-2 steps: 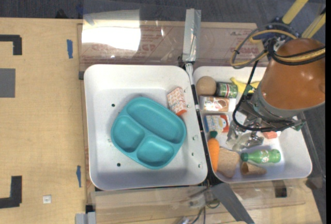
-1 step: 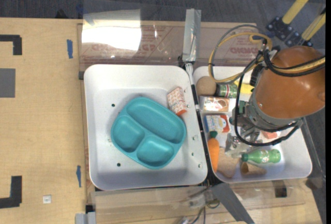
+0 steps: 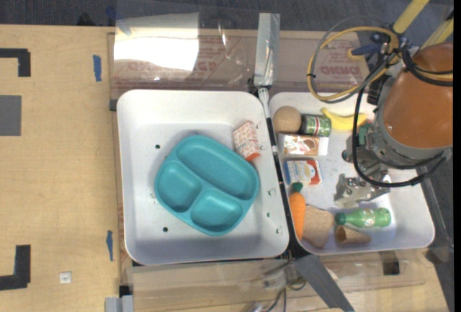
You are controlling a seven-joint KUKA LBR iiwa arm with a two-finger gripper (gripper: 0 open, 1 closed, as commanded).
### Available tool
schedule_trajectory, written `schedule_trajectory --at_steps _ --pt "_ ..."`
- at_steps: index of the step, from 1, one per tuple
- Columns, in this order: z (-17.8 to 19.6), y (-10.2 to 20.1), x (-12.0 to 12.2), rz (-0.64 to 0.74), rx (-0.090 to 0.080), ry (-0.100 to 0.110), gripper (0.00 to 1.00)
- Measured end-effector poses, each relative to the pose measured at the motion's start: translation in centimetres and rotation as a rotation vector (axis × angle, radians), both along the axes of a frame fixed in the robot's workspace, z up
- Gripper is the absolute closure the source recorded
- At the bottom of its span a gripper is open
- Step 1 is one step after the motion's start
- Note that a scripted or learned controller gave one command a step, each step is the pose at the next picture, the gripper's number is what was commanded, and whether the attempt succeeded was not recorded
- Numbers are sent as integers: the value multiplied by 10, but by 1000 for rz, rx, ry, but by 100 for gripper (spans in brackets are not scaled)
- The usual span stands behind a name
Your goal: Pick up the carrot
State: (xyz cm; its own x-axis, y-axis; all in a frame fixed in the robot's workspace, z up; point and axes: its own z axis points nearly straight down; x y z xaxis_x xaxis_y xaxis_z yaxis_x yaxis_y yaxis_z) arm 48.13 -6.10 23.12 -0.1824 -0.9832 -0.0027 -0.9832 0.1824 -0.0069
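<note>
The carrot (image 3: 296, 210), orange with a green top, lies along the left wall of the right bin (image 3: 410, 231), near its front. It rests against a tan bread piece (image 3: 317, 224). My gripper (image 3: 351, 190) hangs over the middle of the right bin, to the right of the carrot and apart from it, just above a green bottle (image 3: 365, 217). Nothing shows between its metal fingers.
The left bin (image 3: 137, 159) holds a teal divided plate (image 3: 207, 184) and a small red-and-white carton (image 3: 246, 140). The right bin also holds a brown egg-shaped item (image 3: 287, 119), a green can (image 3: 315, 125), a banana (image 3: 338, 119) and two small packets (image 3: 300, 159). Yellow cables loop above the arm.
</note>
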Motion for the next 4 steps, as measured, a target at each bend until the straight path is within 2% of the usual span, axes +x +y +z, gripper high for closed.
schedule_trajectory --at_steps 1,2,3,4 --pt "-48 -21 -2 -64 2 11 100" --pt "-80 -37 -2 -133 2 11 100" --pt "-46 -23 0 -255 3 1 100" --pt "-47 -15 0 -117 2 2 100"
